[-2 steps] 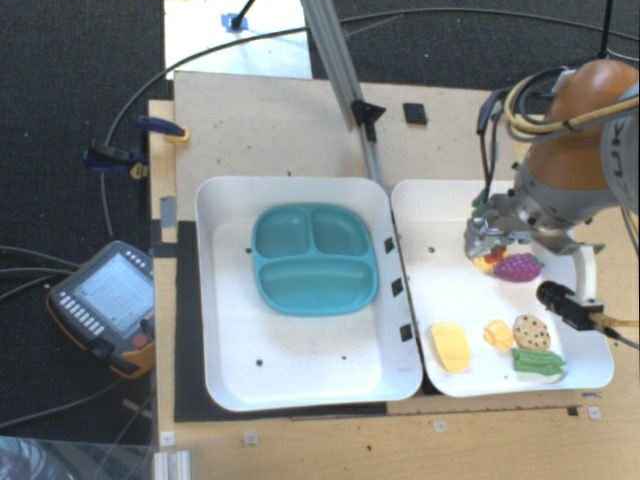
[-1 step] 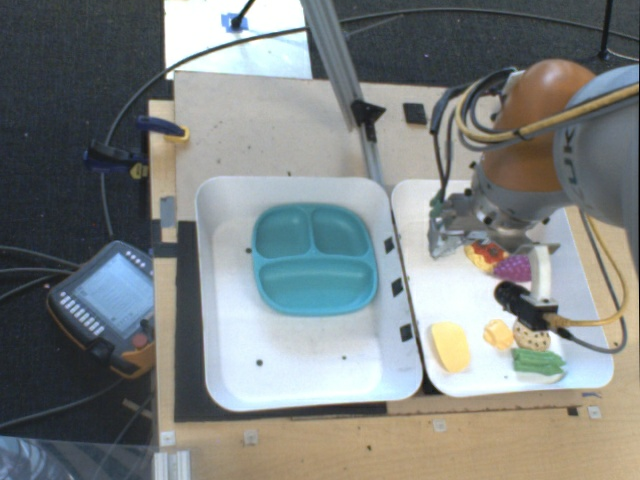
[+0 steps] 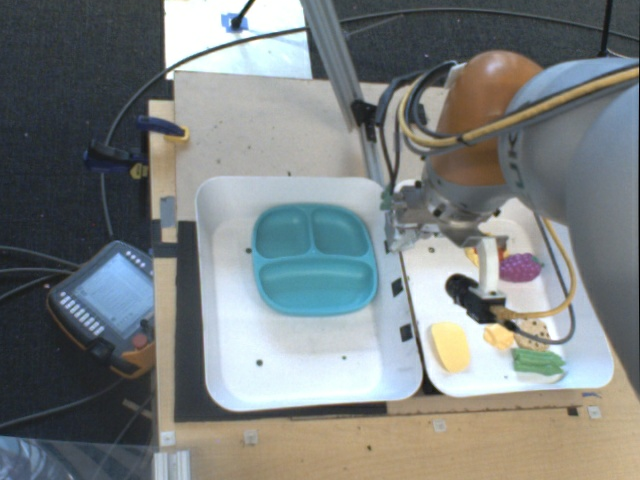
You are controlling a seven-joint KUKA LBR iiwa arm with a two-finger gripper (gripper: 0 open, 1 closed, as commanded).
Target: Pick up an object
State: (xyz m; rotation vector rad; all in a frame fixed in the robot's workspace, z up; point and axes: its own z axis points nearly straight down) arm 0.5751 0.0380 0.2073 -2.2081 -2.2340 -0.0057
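Plainly, nothing is seen gripped by the hand (image 3: 403, 226), which is poised at the rim where the right bin (image 3: 592, 370) meets the left bin (image 3: 222, 368); how far it is opened cannot be told, as it is masked by the wrist. The likely candidates are gathered well apart from it, toward the front of the right bin. A yellow piece (image 3: 450, 347) is seen there, smooth and rounded. A green piece (image 3: 538, 362) is tucked near the front wall, and a knobbly purple cluster (image 3: 519, 266) lies further back. The chief risk is judged to be an empty grasp, since no object is seen directly under the hand. The shared rim could also be struck if the hand is lowered where it stands. The teal plate (image 3: 313, 259) in the left bin is wide and shallow, and it would probably be scraped rather than lifted.
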